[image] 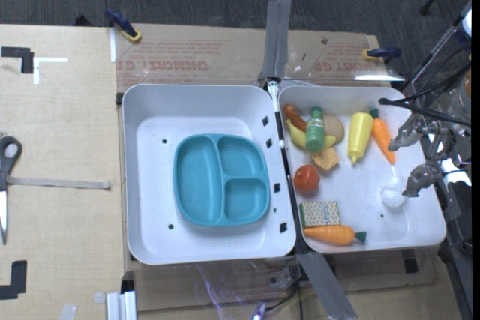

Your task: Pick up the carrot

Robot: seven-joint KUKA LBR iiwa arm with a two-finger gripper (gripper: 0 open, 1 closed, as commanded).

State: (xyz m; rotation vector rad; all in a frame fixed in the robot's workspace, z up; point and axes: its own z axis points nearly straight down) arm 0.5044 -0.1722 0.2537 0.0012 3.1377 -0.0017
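Gripper (415,161) sits over right bin (420,232) at its right edge, fingers spread, nothing btwn them. One carrot (332,235) lies along front wall, just below a cracker box (320,213). Second, prob. also a carrot (383,139), lies beside yellow bottle (359,136), near gripper.

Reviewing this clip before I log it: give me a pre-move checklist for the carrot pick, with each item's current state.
1. Target in view: ok. One carrot lies at the right bin's front edge; a second carrot lies near the yellow bottle.
2. Which carrot is meant: cannot tell.
3. Front carrot free on top: ok, though the cracker box sits just behind it.
4. Tool over the right bin: ok, near its right side.
5. Tool holding nothing: ok.
6. Finger opening: cannot tell.
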